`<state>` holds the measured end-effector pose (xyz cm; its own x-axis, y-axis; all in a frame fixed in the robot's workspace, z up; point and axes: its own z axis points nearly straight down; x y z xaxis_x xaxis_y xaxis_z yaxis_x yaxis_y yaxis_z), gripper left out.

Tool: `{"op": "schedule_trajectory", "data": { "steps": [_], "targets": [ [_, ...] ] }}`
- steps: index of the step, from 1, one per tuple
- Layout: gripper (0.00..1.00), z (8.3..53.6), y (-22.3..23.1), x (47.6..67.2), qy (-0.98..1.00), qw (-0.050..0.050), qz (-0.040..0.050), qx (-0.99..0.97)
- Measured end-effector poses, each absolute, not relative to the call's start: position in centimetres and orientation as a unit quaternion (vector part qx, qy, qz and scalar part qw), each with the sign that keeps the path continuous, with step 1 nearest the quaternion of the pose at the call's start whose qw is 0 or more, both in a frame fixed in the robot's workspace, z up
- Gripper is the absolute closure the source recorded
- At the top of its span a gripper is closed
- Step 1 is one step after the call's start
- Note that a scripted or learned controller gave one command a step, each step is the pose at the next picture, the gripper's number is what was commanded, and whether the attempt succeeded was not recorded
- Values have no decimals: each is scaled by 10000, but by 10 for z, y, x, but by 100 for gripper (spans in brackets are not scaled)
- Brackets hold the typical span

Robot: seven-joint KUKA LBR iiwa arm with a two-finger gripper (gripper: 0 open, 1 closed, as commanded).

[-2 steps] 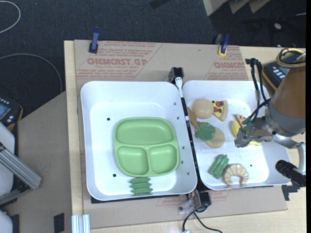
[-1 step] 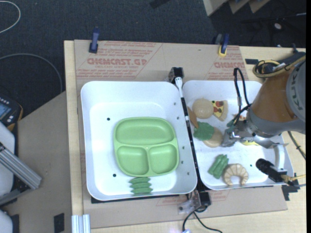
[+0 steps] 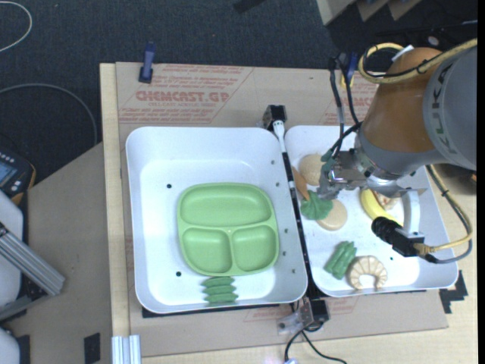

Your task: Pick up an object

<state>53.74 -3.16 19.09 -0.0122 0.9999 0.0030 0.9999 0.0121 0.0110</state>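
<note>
While the claw is hanging low over the left part of the right bin, a small green piece is lying directly beneath its tip, touching a pale round disc just to the lower right. Whether the claw is gripping that green piece I cannot tell, because the metal tip is blurring into the things under it. A tan, bun-like piece is sitting just up and left of the claw, against the bin's left wall. A yellow piece is lying to the claw's right, partly covered by the wrist. Lower in the bin, a green pod and a curled croissant are resting side by side, well below the claw.

The arm is reaching in from the upper right of the frame, its orange band bending down toward the grey wrist, with black and yellow cables trailing along it.

In the left bin, a green divided tray is lying near the centre, and a small ribbed green piece is sitting just below it. Both bins are resting on the worktop.
</note>
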Motion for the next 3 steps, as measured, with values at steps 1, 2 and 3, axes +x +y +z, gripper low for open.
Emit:
{"op": "schedule_trajectory", "data": {
  "steps": [1, 2, 3],
  "targets": [
    [100, 184, 43, 495, 7097, -35, -9, 7044],
    [100, 338, 64, 480, 7092, 44, 77, 7049],
    [100, 287, 20, 479, 7053, -16, -21, 7089]
  ]
}}
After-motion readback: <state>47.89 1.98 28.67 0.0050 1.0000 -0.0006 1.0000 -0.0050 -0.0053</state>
